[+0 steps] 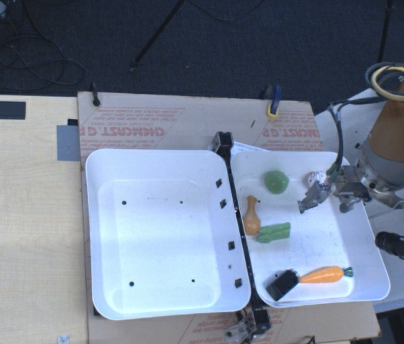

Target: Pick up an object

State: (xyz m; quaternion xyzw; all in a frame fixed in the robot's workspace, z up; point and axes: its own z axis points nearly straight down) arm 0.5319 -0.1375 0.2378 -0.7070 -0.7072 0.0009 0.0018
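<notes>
Overhead slanted view of two shallow white bins sitting side by side on a cardboard sheet (188, 120) that is covering part of the tabletop (23, 228). You are looking at the left bin (98, 192) at the centre and the right bin (367, 228) beside it, their inner rims touching along a black clamp strip (234, 213).

The arm (392, 135) is reaching in from the right, and its gripper (327, 196) is hovering over the upper right part of the right bin. Its two dark fingers are standing apart, one at the left (309, 203) and one at the right (347, 205), with nothing between them.

The candidate objects are all lying in the right bin. A green ball (276, 181) is resting near the far wall, left of the gripper and apart from it. An orange-brown gourd-shaped toy (251, 217) is lying against the inner rim, with a green pickle-like toy (273, 232) just beside it. Near the front wall a toy carrot (322, 274) is lying lengthwise, its blunt end close to a black block (282, 285).

A blue-and-yellow clamp (273, 100) is gripping the far edge of the cardboard.
</notes>
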